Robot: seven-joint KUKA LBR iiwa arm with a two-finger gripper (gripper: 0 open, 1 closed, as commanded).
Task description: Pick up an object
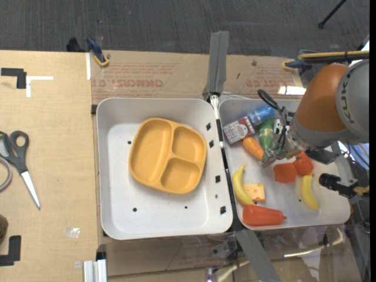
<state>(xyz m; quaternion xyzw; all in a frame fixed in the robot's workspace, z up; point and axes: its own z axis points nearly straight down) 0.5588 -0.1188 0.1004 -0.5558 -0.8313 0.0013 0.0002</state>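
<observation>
1. Arm reaches in from 3 o'clock; gripper [275, 155] sits low in the right bin [343, 213], among the toy food.
2. Can't tell how the gripper is set or whether it has anything.
3. Nearest things: carrot [253, 148] at its 9 o'clock, orange block [285, 173] at 5 o'clock, both just beside it.
4. Yellow plate [168, 155] lies alone in the left bin [111, 175].
5. Looks like the grasp step; next it needs a firm close on one item, then a straight lift.

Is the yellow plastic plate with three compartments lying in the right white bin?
No, the yellow three-compartment plastic plate lies in the left white bin, while the right white bin holds toy food.
</observation>
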